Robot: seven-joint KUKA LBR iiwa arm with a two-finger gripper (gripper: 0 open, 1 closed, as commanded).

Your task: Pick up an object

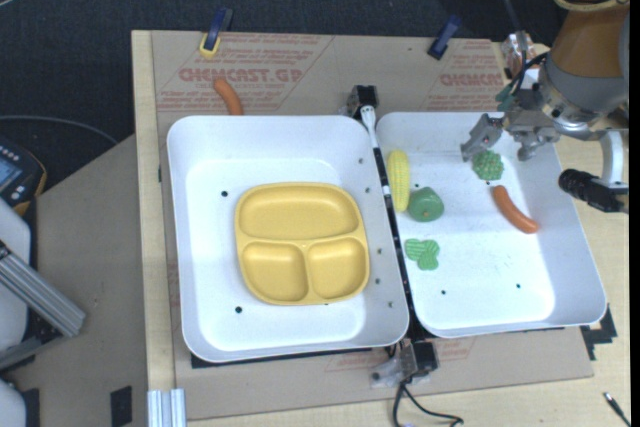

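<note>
The grey KUKA arm with the orange band above its wrist [592,25] enters from the right side of the camera view and occupies the upper right corner. The orange section sits highest in the view, with the grey wrist housing directly below it. The wrist points downward and slightly leftward. The metal two-finger pincer [505,143] hangs at its lower end. Its two fingers are spread apart, one finger [478,137] to the left and the other to the right, with nothing between them.

I see the table [300,55] carrying two white bins side by side, left bin [190,215] and right bin [570,265], plus an orange sausage [228,96].
</note>
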